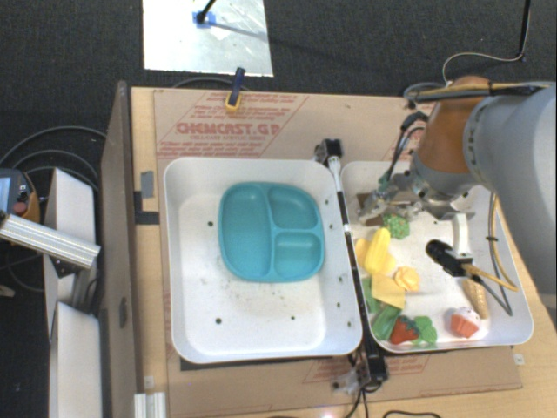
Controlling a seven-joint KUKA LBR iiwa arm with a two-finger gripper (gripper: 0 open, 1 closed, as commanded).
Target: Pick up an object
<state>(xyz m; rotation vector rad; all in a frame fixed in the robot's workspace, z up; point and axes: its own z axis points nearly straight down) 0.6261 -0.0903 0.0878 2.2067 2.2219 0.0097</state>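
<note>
My gripper (384, 202) is low over the back left part of the right bin (522, 320), reaching in from the right. Just in front of it lies a small green broccoli piece (398, 227); I cannot tell whether they touch. Below that lie a yellow banana-like piece (379, 251), a yellow slab (389, 292) and a small yellow round piece (406, 278). Along the bin's front edge are a red strawberry (402, 330), green pieces (426, 329), an orange and white piece (464, 323) and a tan cone (476, 299).
The left bin (196, 320) holds a teal divided plate (271, 232). A raised divider (345, 233) runs between the two bins. The grey arm with its orange band (446, 138) covers the right bin's back right corner.
</note>
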